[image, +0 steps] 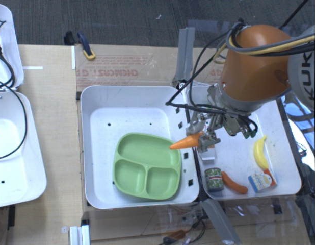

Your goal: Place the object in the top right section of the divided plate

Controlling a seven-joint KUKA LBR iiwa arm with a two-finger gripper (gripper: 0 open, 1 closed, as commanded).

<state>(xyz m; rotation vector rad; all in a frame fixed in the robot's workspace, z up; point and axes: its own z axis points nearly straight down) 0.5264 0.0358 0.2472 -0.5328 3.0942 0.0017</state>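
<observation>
We had the carrot [187,141] pinched in our gripper [204,139] — the divided plate [128,175] lay below-left, unfilled.

The wooden bench [45,60] bears two white bins, left [96,137] and right [285,152], touching.

Even, fairly bright overhead light covers the desk [50,60], and the two white bins come close to washing out. The left bin [96,137] has a soft grey shadow along its inner left wall. A bluish glare flares at the right bin's [285,182] right edge. The arm's orange band [254,60] carries a dull highlight. Focus is moderate; fine detail is soft and grainy throughout.
</observation>
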